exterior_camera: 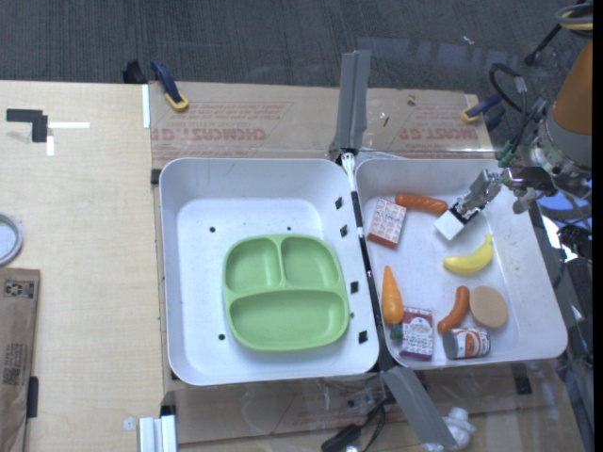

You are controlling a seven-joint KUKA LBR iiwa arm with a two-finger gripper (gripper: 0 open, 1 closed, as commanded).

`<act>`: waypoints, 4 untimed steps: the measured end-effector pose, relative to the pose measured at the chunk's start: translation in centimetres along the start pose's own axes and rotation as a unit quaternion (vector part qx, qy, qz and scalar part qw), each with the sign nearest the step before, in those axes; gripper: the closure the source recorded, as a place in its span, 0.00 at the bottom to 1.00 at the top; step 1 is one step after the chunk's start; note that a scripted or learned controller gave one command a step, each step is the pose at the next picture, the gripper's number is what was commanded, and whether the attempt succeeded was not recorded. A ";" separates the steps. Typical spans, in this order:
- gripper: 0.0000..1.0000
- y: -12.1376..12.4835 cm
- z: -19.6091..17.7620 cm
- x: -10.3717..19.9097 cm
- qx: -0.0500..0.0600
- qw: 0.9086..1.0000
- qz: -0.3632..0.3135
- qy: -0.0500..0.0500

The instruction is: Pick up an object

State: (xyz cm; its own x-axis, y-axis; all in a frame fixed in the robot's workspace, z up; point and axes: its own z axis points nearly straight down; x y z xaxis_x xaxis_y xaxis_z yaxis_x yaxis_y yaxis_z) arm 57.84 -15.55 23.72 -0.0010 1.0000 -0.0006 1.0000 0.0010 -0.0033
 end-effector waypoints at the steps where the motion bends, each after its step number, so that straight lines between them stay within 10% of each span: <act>1: 0.00 1.1 8.5 -6.0 -0.001 0.999 0.052 0.000; 2: 0.00 0.1 14.6 -3.6 -0.001 1.000 0.024 0.000; 3: 1.00 0.1 13.8 -3.7 -0.001 1.000 0.026 0.000; 4: 1.00 -2.2 0.7 1.4 0.000 0.997 0.072 0.000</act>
